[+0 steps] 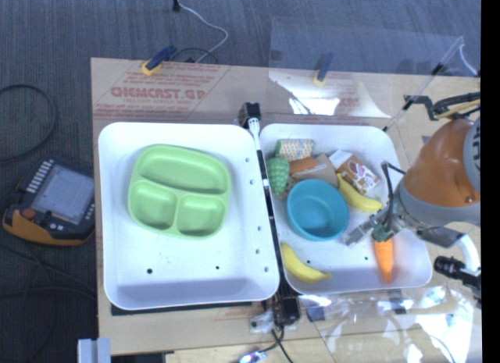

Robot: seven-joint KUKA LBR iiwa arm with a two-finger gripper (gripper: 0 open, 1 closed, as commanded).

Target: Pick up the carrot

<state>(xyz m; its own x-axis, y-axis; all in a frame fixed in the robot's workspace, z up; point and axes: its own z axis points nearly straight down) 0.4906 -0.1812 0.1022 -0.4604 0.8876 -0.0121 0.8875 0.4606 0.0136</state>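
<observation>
- The carrot point(384, 258) is orange with a green top, lying near the right bin's point(406, 279) front right corner, its tip toward the front wall.
- The gripper point(378, 229) sits at the carrot's green end; whether its jaws are apart or together cannot be told.
- A blue bowl point(317, 209) stands just left of the gripper, a banana point(358, 195) behind it, and another banana point(301, 265) at the front.
- A green tray point(179, 190) fills the left bin point(125, 275).
</observation>
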